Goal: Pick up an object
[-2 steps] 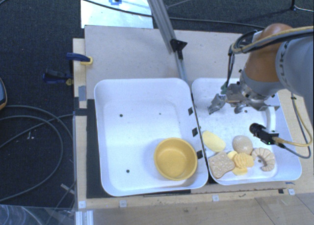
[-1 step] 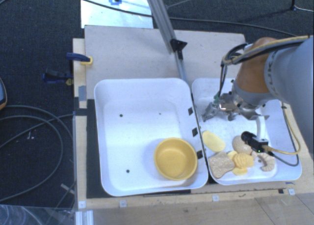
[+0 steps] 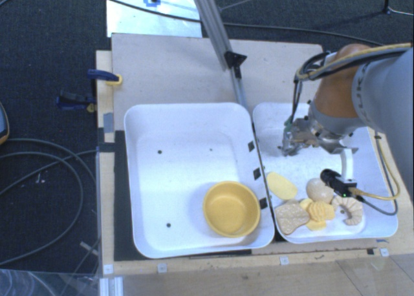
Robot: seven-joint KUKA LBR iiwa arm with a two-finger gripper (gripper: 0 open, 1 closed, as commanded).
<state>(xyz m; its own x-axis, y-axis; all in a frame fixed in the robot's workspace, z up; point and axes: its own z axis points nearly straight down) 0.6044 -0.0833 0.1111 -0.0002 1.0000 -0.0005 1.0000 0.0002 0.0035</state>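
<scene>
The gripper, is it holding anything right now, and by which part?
Cannot be told: the gripper hangs over the right bin, fingers unclear, nothing visibly between them.

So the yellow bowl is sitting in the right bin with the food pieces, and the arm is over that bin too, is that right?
Not quite. The camera view shows the yellow bowl in the left bin, alone near its front right corner. The food pieces do lie in the right bin, and the arm is over that bin.

A single fixed camera looks down at a slant from above the bench [image 3: 194, 68], taking in both white bins [image 3: 181, 133].
</scene>
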